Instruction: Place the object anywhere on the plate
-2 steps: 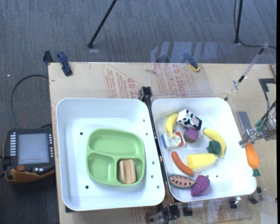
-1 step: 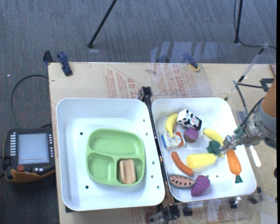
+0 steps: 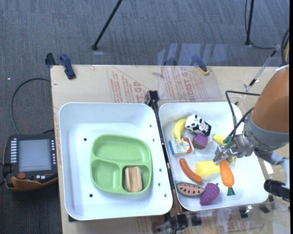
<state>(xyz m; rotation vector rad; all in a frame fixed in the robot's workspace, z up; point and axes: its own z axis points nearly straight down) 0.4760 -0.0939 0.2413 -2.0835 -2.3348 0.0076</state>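
Overhead, a wooden bench (image 3: 112,84) carries two shallow white bins side by side. Red printed lettering runs across the bench's far edge, too slanted and faint to read. The grey arm (image 3: 276,111) with its orange band reaches in from the right, wrist bent down over the right bin (image 3: 249,191). Its gripper (image 3: 223,155) hangs low at that bin's middle, just above a yellow block (image 3: 206,168) and an orange carrot (image 3: 226,175); whether it grips anything cannot be told. The left bin (image 3: 73,130) holds a green divided plate (image 3: 119,152). A tan bread slice (image 3: 133,178) lies in the plate's near right compartment. A black-and-white carton (image 3: 198,125) sits by the right bin's far edge, its markings illegible.
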